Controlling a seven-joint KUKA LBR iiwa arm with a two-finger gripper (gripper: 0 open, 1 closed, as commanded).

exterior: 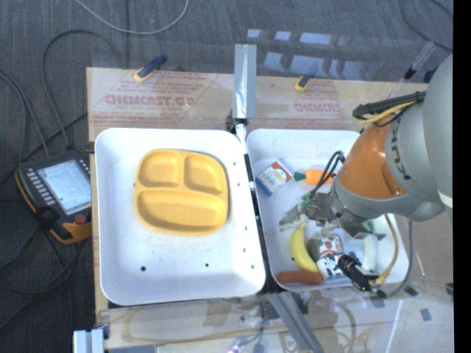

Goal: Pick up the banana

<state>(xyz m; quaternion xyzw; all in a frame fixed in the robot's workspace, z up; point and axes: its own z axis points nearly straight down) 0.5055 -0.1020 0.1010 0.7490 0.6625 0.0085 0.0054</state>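
Note:
The yellow banana (298, 248) lies in the right bin (261, 219), near its front left, running roughly front to back. My gripper (313, 210) hangs low over the bin, just behind the banana's far end and slightly to its right. The orange-banded wrist (375, 169) looms above it and hides part of the bin's middle. Nothing is visibly held.
A red sausage (298, 276) lies right in front of the banana. A dark-and-white object (331, 252) sits to its right. A small carton (272, 176) and an orange carrot (314, 175) lie at the back. The left bin (118, 271) holds a yellow divided tray (182, 190).

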